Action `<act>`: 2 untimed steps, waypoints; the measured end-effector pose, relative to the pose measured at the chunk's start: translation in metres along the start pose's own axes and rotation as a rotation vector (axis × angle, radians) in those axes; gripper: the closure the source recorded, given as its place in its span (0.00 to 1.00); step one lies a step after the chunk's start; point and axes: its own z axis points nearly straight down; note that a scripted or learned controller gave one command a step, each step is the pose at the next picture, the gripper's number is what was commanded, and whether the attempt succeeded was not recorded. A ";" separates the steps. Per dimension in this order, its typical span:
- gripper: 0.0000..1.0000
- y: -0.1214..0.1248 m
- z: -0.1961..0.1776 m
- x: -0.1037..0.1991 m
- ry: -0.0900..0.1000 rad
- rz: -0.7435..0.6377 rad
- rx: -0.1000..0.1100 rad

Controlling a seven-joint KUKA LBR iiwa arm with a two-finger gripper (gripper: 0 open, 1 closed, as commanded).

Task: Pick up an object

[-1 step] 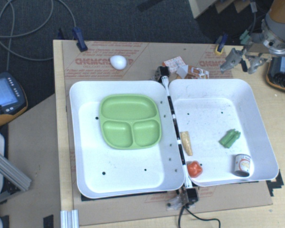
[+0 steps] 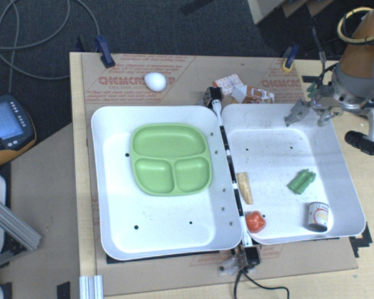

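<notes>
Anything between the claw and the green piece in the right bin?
Nothing visible. The claw hangs over the right bin's far right corner; bare bin floor runs from there to the green piece.

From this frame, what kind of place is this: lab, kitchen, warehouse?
Most likely a robotics lab test bench. Two white bins sit on a clamped cardboard sheet, toy food such as a green pickle lies in one, and loose cables and a teach pendant sit nearby.
</notes>
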 end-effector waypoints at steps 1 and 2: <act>0.00 -0.061 0.051 -0.003 0.007 -0.003 0.001; 0.00 -0.104 0.050 0.033 0.001 -0.001 -0.002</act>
